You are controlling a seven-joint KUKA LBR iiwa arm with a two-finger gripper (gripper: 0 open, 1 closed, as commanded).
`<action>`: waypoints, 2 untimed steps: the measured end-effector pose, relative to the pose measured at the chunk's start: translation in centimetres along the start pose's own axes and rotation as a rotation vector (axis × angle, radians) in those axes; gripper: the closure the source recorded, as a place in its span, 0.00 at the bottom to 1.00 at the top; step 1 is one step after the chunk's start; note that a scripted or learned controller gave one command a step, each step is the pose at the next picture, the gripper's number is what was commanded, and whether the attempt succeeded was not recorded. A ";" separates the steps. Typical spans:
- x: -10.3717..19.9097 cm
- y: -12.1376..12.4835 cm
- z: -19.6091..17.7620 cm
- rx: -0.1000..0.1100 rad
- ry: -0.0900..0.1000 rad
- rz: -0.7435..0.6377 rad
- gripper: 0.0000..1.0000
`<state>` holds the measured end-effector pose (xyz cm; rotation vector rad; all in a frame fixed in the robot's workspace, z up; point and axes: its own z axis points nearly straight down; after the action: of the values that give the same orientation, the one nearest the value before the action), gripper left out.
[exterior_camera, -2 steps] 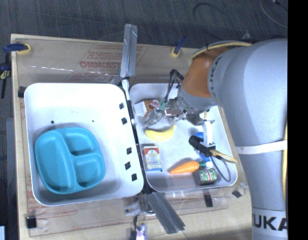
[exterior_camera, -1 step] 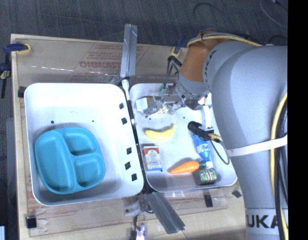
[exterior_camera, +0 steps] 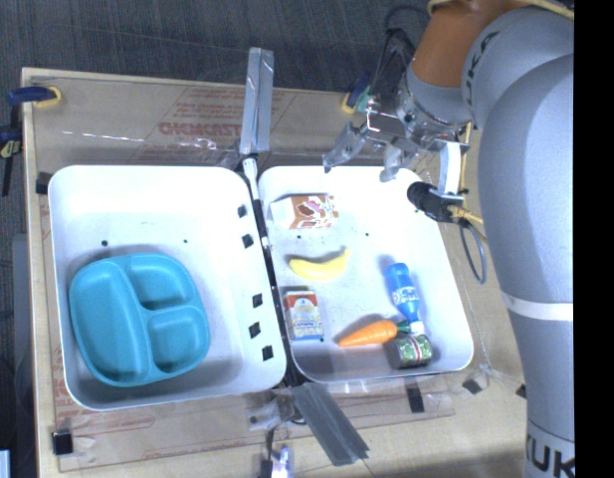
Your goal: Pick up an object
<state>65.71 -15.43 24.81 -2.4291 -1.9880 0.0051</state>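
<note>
The arm [exterior_camera: 525, 167] runs off the top and bottom edges; labels on the small carton [exterior_camera: 304, 314] are unreadable.

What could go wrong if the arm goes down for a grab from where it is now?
The gripper hangs over the right bin's far rim, so a straight descent might strike the rim. The carrot, blue bottle and small can crowd one corner; a grab there could nudge neighbours. The flat packet lies against the bin wall, likely hard to pinch.

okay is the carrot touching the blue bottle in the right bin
Touching. The camera view shows the carrot's right tip meeting the blue bottle near its lower end, no white bin floor between them.
</note>
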 end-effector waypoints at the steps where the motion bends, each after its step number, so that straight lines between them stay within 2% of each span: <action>1: 0.5 -2.3 -2.4 0.002 0.000 -0.183 0.00; 2: -1.0 -3.4 15.9 0.001 0.000 -0.248 0.00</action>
<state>62.07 -15.74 8.96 -2.1641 -2.2724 0.0052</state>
